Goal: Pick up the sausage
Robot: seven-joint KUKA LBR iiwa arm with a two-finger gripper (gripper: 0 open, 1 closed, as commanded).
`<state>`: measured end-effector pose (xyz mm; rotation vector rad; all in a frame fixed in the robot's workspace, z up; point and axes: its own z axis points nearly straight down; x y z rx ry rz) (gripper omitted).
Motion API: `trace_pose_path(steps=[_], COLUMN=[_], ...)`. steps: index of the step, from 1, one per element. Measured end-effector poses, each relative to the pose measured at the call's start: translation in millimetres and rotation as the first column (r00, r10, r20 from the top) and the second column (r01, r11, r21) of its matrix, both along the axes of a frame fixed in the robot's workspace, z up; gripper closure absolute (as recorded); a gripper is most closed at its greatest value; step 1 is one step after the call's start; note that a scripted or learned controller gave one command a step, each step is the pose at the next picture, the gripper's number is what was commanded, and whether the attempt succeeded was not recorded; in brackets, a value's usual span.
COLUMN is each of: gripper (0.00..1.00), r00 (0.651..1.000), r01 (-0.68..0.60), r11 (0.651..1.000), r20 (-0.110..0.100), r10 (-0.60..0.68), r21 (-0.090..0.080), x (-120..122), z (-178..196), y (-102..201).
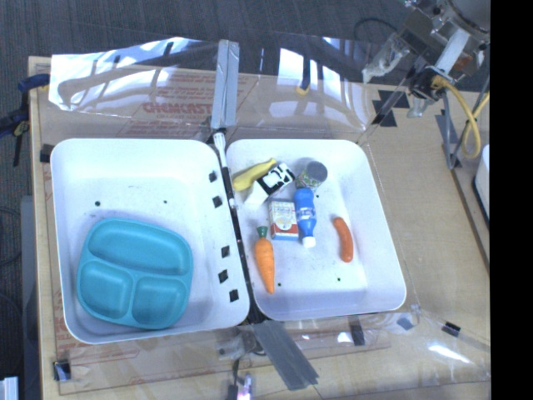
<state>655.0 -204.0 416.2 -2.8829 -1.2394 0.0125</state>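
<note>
From my remote seat, the nearest thing in view is strips of grey tape (283, 358) on the front edge of the bench (433, 223). Just beyond lie the two white bins side by side. The left bin (125, 161) holds a teal divided tray (133, 272) in its near-left part. The right bin (379, 248) holds the clutter: an orange carrot (265, 261) near the divider, a small red and white carton (283, 221), a blue bottle (305, 215) with a white cap lying just beside the carton, and the sausage (343, 238), reddish orange, lying by itself toward the right wall, apart from the bottle. Farther back in that bin I see a yellow banana (250, 174), a black and white block (278, 177) touching it, and a grey can (312, 173).

Behind the bins, clear plastic sheeting (166, 69) glares over printed cardboard. Beyond that is dark carpet (250, 7).

The gripper (391, 107) sits at the far right corner, above the bench and well apart from the sausage. I cannot tell how wide it stands; nothing appears to be in its grasp. A yellow cable (475, 127) loops beside it.
</note>
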Motion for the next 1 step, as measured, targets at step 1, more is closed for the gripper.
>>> trace_pose_path(steps=[1], gripper=[0.0], r00=[1.0], r01=[0.015], r11=[1.0], r20=[0.0], r10=[-0.015], r21=[0.0], x=[-1.6], z=[-21.3], y=[-0.4])
